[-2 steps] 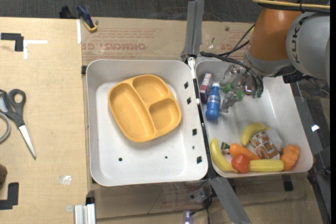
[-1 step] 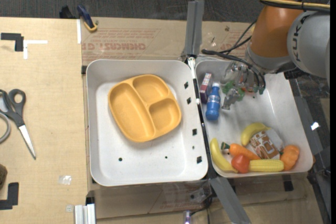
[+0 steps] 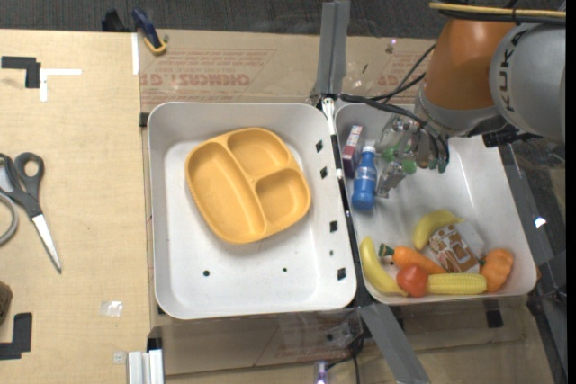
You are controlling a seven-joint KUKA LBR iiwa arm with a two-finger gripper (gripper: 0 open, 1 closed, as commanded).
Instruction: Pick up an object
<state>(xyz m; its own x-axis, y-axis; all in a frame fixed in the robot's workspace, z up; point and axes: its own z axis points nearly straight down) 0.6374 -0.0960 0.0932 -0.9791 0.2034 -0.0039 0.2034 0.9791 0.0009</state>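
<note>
A: While the arm hangs over the right bin (image 3: 517, 211), what does the gripper (image 3: 396, 165) hold?

B: Nothing that can be confirmed. The finger state cannot be read from this view. It sits just beside the blue bottle (image 3: 364, 180), which lies near the bin's left wall, next to a small pink box (image 3: 353, 139).

A: How should the bottle handle?

B: Probably light and rigid, but smooth and round (expect it to roll or slip). Grasp across the body, mid-length, not at the white cap.

A: Clearance?

B: Tight on the left: the wall and the pink box crowd the bottle. The bin's centre is bare and gives room to approach from the right. The front corner is packed with a banana (image 3: 376, 270), a tomato (image 3: 412, 281), a corn cob (image 3: 457, 284) and other toy food. The left bin (image 3: 171, 265) holds a yellow divided plate (image 3: 247, 184).
</note>
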